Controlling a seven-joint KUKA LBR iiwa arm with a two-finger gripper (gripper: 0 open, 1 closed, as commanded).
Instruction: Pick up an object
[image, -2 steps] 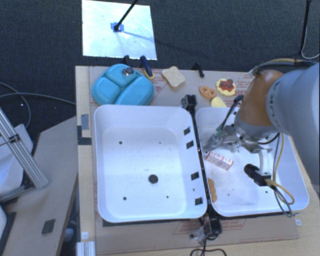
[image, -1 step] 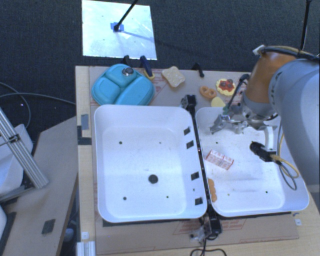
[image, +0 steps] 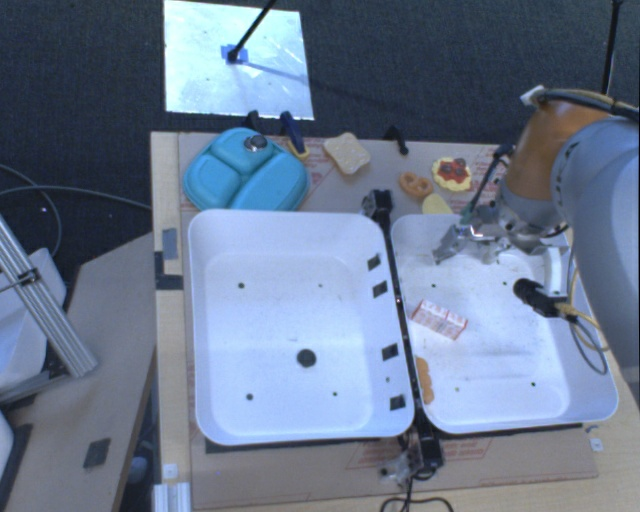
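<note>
Even overhead light, fairly bright; my 2 white bins (image: 300, 300) read clean with only soft shadow along their inner walls and no hard cast shadows. Strongest glare sits on the shiny silver sheet (image: 237, 58) at the top, washed to pale blue-white, while the dark carpet (image: 80, 90) around it stays dim and grainy. My arm (image: 585, 160) at the right is close to the lens and slightly soft; overall sharpness is modest and small items look a bit blurry.

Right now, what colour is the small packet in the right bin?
Pink and white, seen in the camera view: the packet.
</note>
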